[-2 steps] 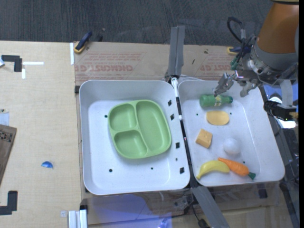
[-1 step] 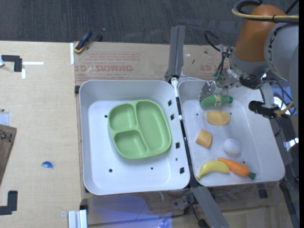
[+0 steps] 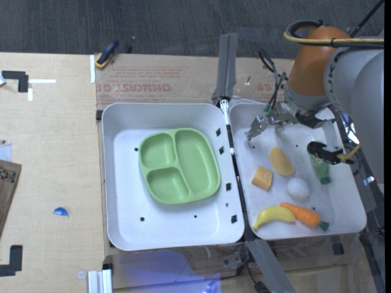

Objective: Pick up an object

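Your robot arm [image 3: 360,72] reaches in over the right white plastic bin [image 3: 339,201]. Its jaws hang over the back left corner of that bin. They are small and shiny from here, so you cannot tell if they are apart or together. You can see nothing held in them.

Any toy will do for this job. The closest one is the flat yellow oval piece [image 3: 281,161], just in front of the jaws. It lies on the bin floor.

Here is what could go wrong. The jaws are near the bin's back wall, so going straight down there could bump the wall or grab only air. The oval piece looks thin and flat, so I think the jaws may slide off it. The round white ball [image 3: 298,188] could roll away if it gets a nudge. The yellow toy banana [image 3: 273,216] and the orange toy carrot [image 3: 302,214] touch each other, so a grab there may push one aside or catch both.

Now count with me. There are two bins on the desk [image 3: 49,139]. The right one has six things: one oval piece, one yellow block [image 3: 263,178], one white ball, one banana, one carrot and one small green thing [image 3: 322,171] near the right wall. The left white plastic bin [image 3: 122,215] has one thing, a green plate with three parts [image 3: 180,163].
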Action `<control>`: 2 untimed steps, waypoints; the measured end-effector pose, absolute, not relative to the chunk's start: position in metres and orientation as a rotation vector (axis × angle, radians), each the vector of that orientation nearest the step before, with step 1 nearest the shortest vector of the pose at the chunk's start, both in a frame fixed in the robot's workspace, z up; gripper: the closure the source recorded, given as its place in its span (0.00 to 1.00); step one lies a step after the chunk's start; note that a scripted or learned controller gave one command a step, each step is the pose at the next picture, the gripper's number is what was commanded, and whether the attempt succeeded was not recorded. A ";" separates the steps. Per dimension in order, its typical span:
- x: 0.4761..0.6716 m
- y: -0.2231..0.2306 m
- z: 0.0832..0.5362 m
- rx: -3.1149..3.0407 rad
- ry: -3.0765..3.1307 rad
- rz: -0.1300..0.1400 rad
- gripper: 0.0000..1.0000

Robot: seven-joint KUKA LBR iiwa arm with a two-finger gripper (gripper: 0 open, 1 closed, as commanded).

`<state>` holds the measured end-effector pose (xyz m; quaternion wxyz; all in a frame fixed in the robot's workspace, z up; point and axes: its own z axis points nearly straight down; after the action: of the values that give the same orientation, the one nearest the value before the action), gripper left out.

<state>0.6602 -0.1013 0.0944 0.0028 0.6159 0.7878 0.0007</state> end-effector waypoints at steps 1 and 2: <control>0.567 -0.102 0.092 1.834 2.552 -0.001 0.00; 0.567 -0.103 0.101 1.839 2.546 0.000 1.00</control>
<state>0.5673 -0.1029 0.1008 0.0004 0.5856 0.8106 0.0000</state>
